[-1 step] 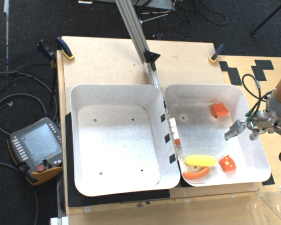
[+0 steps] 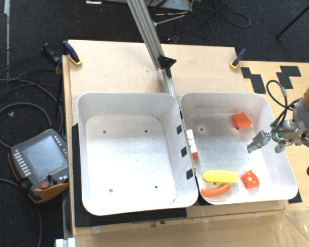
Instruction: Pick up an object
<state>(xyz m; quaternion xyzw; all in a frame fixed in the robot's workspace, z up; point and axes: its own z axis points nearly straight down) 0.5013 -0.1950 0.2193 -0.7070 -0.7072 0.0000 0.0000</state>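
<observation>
Where bins [image 2: 92, 107] meet: four toys [image 2: 220, 176].

White bins [image 2: 92, 107]; orange block [image 2: 241, 120]; yellow banana [image 2: 220, 176]; red block [image 2: 250, 179], yellow mark.

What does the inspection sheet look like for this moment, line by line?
Surface: wooden bench bearing a left bin and a right bin side by side.
Job's things: in the right bin, an orange block near the back, a yellow banana and an orange sausage touching at the front, a red block beside them.
Clutter: small red and white item by the bins' shared wall.
Gripper: over the right bin's right side, holding nothing.
Cables: black cables on the floor; one looped near the arm.
Surroundings: control pendant on the floor, clamps at the bench corners.
</observation>
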